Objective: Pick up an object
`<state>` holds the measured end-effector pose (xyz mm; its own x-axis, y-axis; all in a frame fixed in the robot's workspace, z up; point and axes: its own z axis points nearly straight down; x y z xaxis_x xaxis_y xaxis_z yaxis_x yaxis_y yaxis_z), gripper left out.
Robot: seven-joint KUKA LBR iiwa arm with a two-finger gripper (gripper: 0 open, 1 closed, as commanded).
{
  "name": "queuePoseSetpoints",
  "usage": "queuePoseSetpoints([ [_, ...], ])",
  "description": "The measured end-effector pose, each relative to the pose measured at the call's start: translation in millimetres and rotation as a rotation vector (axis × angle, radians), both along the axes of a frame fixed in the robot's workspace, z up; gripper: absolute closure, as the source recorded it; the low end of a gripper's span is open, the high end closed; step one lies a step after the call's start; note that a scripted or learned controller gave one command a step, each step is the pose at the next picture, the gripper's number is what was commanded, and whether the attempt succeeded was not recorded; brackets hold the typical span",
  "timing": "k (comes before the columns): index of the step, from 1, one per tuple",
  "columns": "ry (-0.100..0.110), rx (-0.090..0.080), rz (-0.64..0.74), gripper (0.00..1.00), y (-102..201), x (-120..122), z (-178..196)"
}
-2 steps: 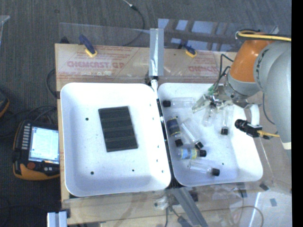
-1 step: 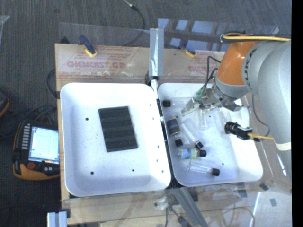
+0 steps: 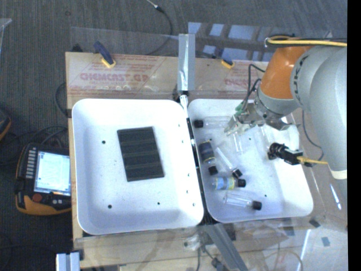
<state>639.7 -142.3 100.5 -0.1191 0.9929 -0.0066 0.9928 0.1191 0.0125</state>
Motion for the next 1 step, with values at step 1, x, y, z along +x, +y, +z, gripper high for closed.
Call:
queuePoseSetpoints([
  [1,0.013,0.003,-0.111,1.0,0.0,5.1,104.9],
])
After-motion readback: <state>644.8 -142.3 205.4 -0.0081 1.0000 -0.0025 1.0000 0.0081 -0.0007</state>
